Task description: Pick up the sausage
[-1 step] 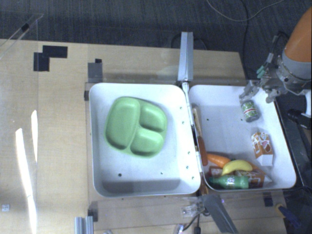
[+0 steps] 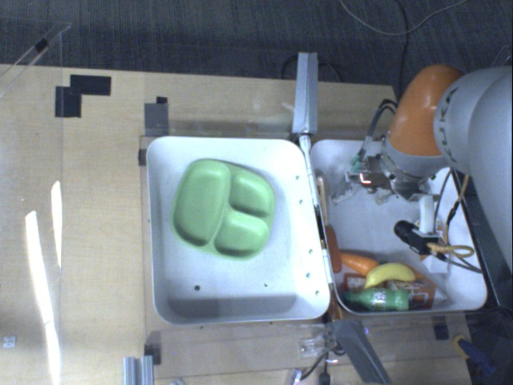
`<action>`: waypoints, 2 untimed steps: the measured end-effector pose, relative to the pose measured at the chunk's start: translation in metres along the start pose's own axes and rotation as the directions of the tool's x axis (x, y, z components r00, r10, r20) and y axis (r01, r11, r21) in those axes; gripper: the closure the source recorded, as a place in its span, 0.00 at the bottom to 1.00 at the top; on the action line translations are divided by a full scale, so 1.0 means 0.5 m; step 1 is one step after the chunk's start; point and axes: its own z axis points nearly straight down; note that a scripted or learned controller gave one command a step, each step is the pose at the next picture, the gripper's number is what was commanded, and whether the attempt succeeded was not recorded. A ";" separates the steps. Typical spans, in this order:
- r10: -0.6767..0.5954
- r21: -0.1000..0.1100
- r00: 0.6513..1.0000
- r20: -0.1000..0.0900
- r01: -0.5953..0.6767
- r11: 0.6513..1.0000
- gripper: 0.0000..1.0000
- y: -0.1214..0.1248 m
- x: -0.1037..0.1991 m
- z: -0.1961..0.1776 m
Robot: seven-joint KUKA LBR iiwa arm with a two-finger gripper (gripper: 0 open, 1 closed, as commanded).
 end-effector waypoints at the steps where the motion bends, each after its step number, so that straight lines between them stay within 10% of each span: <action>1: -0.131 -0.018 0.991 0.003 0.131 0.991 0.00 -0.121 -0.019 0.035; 2: -0.163 -0.014 0.987 0.003 0.163 0.987 0.00 -0.023 -0.038 0.037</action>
